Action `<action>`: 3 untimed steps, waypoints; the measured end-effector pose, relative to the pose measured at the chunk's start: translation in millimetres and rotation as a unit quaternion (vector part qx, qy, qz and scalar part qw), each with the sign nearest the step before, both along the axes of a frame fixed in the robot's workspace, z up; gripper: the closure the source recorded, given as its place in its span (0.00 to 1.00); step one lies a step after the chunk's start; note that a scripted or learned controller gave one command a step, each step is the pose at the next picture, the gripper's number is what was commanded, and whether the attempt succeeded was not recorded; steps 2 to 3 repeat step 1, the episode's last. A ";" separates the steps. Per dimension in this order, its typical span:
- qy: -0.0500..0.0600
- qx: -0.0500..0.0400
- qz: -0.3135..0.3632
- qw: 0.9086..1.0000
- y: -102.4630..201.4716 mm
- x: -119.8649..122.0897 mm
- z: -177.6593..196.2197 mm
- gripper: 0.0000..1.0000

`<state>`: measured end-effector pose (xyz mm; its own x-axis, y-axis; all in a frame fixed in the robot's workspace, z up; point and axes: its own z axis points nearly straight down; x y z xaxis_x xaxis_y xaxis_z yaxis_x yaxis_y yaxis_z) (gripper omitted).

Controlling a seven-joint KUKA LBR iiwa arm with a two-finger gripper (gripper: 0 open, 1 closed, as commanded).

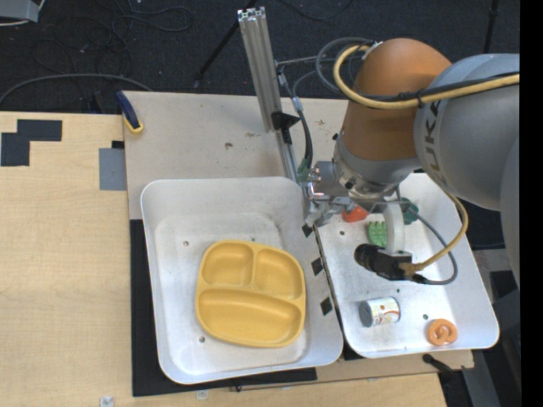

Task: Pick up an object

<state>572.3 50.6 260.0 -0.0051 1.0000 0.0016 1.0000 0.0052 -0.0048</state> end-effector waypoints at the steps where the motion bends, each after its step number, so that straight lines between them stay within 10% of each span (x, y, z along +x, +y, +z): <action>1: 0.000 0.000 0.000 1.000 50.8 -13.3 -1.0 1.00; 3: 0.000 0.000 0.000 1.000 50.8 -13.3 -1.0 1.00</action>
